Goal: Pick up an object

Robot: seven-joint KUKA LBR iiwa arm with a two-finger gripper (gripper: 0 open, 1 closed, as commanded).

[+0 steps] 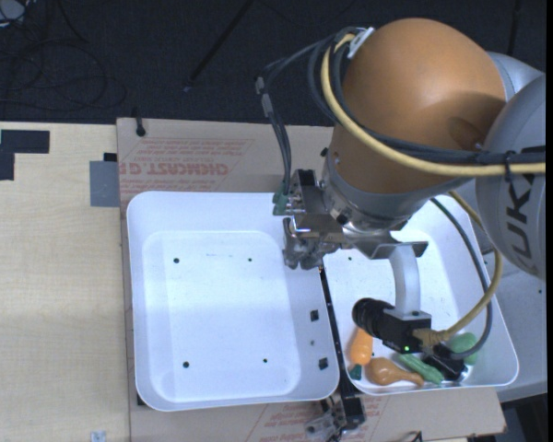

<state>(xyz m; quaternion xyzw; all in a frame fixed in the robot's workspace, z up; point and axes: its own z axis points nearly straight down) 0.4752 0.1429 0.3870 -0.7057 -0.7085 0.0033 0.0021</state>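
My gripper [301,247] hangs low over the inner left edge of the right bin [498,339], close to the divider between the two bins. The big orange wrist band covers most of it from above. Nothing shows in its grasp. At the front of the right bin lie a small orange object [360,346], a tan-orange rounded object [387,371] and green pieces [430,369], with another green piece [464,343] to their right. These lie well in front of the gripper and apart from it.
The left bin [157,219] lies beside the right one, with its white floor showing. A cardboard sheet [184,159] lies under both bins. The arm covers the back half of the right bin.
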